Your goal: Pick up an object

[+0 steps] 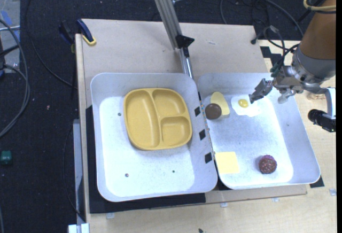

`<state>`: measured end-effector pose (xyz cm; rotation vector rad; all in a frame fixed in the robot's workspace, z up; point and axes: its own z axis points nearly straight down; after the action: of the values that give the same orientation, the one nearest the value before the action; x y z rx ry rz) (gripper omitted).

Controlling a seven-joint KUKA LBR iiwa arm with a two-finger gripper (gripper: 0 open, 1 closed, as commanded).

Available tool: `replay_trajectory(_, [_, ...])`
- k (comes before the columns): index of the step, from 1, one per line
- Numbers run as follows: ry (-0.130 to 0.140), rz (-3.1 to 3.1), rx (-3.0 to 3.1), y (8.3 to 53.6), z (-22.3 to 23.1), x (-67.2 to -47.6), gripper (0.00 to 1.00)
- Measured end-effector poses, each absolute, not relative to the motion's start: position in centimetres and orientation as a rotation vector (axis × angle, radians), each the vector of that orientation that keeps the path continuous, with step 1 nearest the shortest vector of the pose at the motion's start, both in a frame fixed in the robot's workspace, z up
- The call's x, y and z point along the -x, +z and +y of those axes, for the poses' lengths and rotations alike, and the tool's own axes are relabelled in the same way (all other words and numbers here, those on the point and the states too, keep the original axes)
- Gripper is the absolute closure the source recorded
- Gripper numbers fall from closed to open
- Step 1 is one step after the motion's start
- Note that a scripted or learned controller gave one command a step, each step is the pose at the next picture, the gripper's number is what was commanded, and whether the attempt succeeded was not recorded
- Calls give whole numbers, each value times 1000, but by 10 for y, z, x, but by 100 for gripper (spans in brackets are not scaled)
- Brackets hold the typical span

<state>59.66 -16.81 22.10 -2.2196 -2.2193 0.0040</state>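
In the right bin (299, 136), a red ball (267, 164) lies at five o'clock, a yellow square (227, 162) at seven, and the tool (258, 93), its grip unclear, hovers beside the fried egg (245, 105) at twelve.

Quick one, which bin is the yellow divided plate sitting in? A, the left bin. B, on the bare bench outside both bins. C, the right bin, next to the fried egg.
A: the yellow divided plate lies inside the left bin, while the fried egg is in the right bin.
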Motion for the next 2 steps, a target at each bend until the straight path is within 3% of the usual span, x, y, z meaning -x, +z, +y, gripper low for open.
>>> replay_trajectory(2, [6,-2217,2219,94,-169,-596,0])
